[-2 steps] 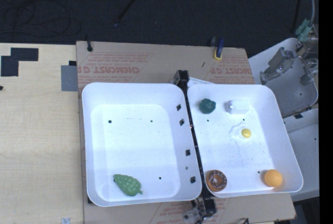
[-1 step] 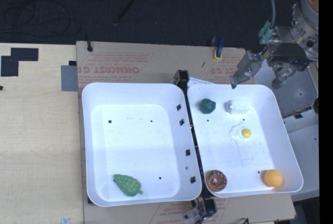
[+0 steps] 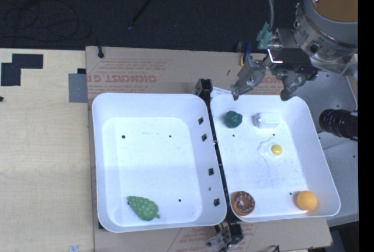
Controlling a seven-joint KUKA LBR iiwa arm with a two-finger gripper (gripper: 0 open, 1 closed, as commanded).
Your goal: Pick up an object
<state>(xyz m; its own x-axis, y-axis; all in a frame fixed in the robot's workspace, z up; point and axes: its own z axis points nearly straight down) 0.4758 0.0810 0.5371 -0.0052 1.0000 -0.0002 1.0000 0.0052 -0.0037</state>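
Note:
My gripper (image 3: 263,92) hangs above the far edge of the right bin (image 3: 318,151), open, with its two fingers spread wide and nothing between them. Below it in that bin lie a dark teal lump (image 3: 233,119) and a small white object (image 3: 265,121). Nearer the middle sits a toy fried egg (image 3: 273,150). A chocolate doughnut (image 3: 242,203) and an orange ball (image 3: 306,200) rest along the bin's near edge. A green bunch of grapes (image 3: 143,208) lies in the near corner of the left bin (image 3: 105,157).
A black divider (image 3: 211,151) with clips runs between the two bins. Both bins stand on a cardboard sheet (image 3: 152,72) over a wooden bench. A black lens-like device (image 3: 338,122) sticks out at the right of the right bin.

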